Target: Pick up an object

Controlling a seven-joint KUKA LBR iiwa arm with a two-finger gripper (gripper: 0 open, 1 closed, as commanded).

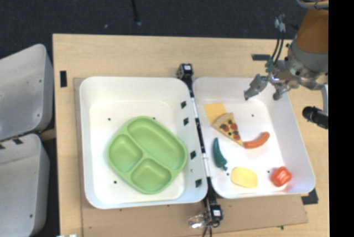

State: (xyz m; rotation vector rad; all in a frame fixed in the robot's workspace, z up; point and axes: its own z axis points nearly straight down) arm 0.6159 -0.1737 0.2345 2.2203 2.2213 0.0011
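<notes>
The wooden bench (66, 136) shows bare margins along its left and far edges. On it sit two shallow white bins, touching along a shared middle seam with black clips.

The left bin (91, 103) holds one thing: a green three-compartment plate (146, 154), lying flat toward the near right corner. A wide strip of bare white floor runs along the bin's far and left walls.

The right bin (296, 136) holds five toy foods. One pizza slice (224, 122) lies near the seam, one dark green pepper (219, 154) just in front of it, also close to the seam. One yellow lemon-like piece (244, 177) and one red pepper (280, 176) sit near the front wall, apart from each other. One orange-red sausage (256, 141) curves in the middle. The far third of this bin is bare.

The gripper (267, 88) hangs over that far strip, its two fingers spread apart with nothing between them, well apart from every food piece.
</notes>
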